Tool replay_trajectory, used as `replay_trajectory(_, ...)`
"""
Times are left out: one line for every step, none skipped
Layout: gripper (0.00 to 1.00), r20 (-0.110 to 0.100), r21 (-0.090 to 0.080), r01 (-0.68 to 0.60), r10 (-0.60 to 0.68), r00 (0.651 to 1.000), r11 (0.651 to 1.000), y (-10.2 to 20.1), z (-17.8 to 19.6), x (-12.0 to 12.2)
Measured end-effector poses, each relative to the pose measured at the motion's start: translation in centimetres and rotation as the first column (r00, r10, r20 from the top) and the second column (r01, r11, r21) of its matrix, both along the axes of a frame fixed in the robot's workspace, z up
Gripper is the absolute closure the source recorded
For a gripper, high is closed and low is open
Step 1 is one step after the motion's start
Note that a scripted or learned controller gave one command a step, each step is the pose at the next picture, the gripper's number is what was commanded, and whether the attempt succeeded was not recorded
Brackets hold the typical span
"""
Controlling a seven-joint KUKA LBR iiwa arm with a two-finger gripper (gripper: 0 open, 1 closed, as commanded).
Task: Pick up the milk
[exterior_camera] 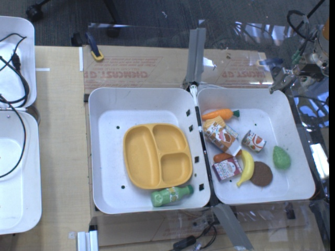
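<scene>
Three small cartons lie in the right bin (pixel 296 140), and their labels are too small to read. A white carton with red print (pixel 227 168) lies near the front, beside the banana (pixel 246 167); it looks most like the milk. An orange and white carton (pixel 220 133) lies under the carrot (pixel 220 114). A smaller white and red carton (pixel 253 141) sits mid-bin. My gripper (pixel 281 82) hangs at the far right corner of that bin, above its rim and well away from all the cartons, with nothing seen in it.
A brown cookie (pixel 261 174) and a green fruit (pixel 281 157) lie at the right bin's front right. The left bin (pixel 104 140) holds a yellow divided plate (pixel 157 155) and a green bottle (pixel 171 194). Cables hang around the arm at top right.
</scene>
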State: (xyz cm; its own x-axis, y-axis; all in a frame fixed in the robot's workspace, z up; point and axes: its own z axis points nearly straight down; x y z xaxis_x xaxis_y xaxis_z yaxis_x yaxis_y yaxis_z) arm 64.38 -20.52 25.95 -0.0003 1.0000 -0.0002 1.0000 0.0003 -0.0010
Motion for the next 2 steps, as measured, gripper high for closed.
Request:
replay_trajectory(0.00, -0.002, 0.000, -0.174, 0.174, 0.985, 0.985, 4.0, -8.4, -5.1)
replay_trajectory(0.00, 0.008, -0.006, -0.298, 0.298, 0.955, 0.955, 9.2, -16.2, -4.5)
